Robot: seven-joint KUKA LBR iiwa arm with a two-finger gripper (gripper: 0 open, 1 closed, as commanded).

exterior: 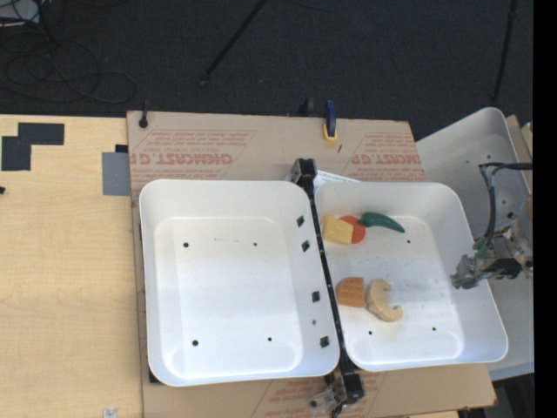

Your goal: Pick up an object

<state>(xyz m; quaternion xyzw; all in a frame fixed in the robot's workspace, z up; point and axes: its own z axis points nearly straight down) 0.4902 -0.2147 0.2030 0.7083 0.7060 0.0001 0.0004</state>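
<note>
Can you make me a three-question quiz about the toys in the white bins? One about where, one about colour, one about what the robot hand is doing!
1. Which bin holds the toys?
A. left bin
B. right bin
C. both bins

2. What colour is the long curved toy?
A. green
B. blue
C. purple

3. Where is the gripper?
A. lifting the green toy
B. over the left bin
C. at the right bin's right edge, away from the toys

Answers:
1 B: all the toys lie in the right bin.
2 A: the curved toy is green.
3 C: the gripper sits by the right rim, apart from the toys.
</note>
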